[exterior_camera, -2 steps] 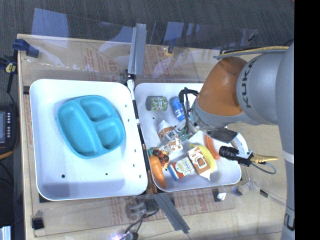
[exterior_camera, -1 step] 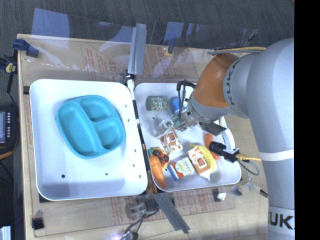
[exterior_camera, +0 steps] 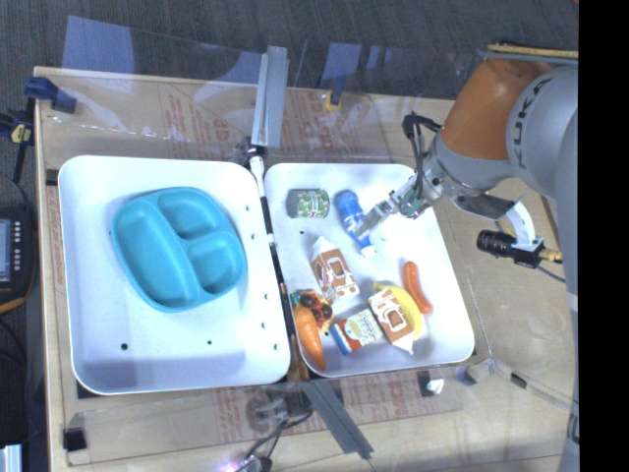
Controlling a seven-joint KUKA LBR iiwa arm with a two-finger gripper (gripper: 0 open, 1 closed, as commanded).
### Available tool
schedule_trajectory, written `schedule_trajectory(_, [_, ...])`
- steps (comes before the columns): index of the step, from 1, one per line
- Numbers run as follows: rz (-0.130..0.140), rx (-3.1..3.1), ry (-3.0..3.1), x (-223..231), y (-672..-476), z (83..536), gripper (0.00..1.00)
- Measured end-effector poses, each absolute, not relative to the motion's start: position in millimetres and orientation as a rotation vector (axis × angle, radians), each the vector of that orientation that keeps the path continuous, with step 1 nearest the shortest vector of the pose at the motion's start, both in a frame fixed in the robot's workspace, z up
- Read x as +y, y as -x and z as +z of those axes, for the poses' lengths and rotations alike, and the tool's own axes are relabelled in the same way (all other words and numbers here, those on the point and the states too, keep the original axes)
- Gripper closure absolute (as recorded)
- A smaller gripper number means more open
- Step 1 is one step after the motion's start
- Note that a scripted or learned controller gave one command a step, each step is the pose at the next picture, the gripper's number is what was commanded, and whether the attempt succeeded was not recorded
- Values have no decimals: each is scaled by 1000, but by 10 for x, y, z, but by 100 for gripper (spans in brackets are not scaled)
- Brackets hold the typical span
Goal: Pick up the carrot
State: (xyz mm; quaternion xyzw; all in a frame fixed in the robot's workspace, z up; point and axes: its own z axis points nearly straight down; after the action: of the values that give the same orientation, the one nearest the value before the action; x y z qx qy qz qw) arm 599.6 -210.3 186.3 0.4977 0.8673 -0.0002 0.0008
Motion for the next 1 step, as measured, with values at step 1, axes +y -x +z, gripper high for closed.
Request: schedule_trajectory(1, [-1,2609,-1751,-1727,-6573,1414,0])
